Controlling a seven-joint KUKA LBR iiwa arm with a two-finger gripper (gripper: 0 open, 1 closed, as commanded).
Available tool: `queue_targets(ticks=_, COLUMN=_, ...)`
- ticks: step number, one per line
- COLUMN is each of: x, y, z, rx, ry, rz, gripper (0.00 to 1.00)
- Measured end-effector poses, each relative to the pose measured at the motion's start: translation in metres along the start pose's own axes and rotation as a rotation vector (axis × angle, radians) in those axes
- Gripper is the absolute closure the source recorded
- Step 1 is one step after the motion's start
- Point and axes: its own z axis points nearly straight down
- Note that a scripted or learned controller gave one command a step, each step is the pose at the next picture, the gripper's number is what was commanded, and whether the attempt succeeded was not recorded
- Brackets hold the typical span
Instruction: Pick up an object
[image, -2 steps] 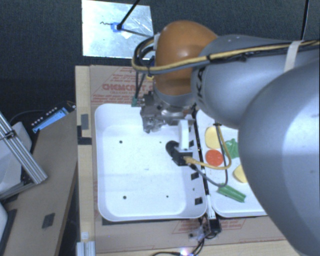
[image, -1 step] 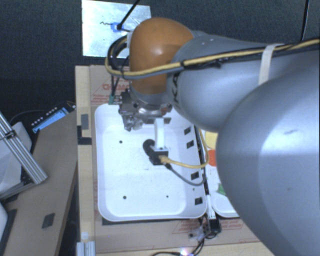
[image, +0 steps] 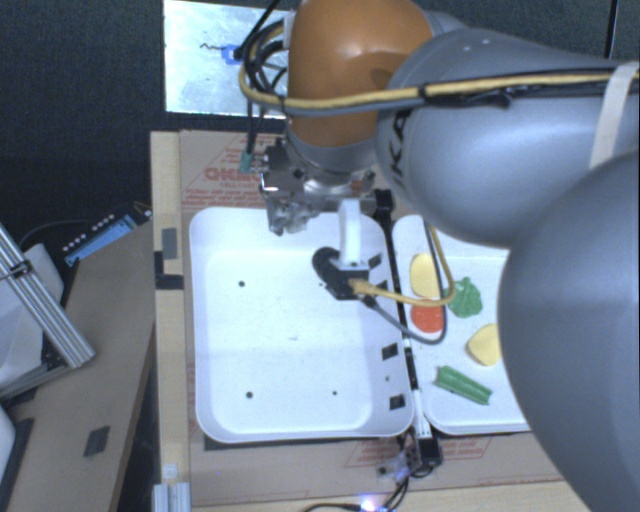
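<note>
- The pick is judged as not yet made: no object is seen carried at the metal gripper (image: 287, 212), and every candidate is seen lying in a bin
- The candidates are gathered in the shallow white right-hand bin (image: 478, 262): a pale yellow oval plastic piece (image: 424, 274), a curly green plastic piece (image: 466, 298) just beside it, a red-orange rounded piece (image: 428, 318) below the oval, a yellow wedge-shaped piece (image: 485, 345) and a long dark green ridged piece (image: 462, 385) nearest the front rim
- All five are judged to be untouched, and each lies apart from the gripper, across the wall that the two bins share
- What is left is judged to be the whole of the grasp: an object has to be chosen, reached, closed on and lifted
- The gripper is placed over the far rim of the shallow white left-hand bin (image: 270, 340), near that bin's back right corner, and is pointed down
- Whether the gripper is apart or together cannot be told, since it is small and blurred under the wrist
- The large grey arm (image: 520, 150) is brought in from the right, across and above the right-hand bin, with the orange band (image: 345, 70) directly above the wrist
</note>
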Motion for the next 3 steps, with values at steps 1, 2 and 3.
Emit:
queue_targets(ticks=1, x=0.007, y=-0.083, z=0.059, rx=0.017, ry=-0.004, rz=-0.005, gripper=1.0)
queue_targets(ticks=2, x=-0.001, y=-0.092, z=0.019, rx=0.004, ry=-0.001, rz=-0.002, gripper=1.0)
queue_targets(ticks=3, x=0.012, y=0.001, z=-0.009, rx=-0.003, ry=0.0, rz=-0.003, gripper=1.0)
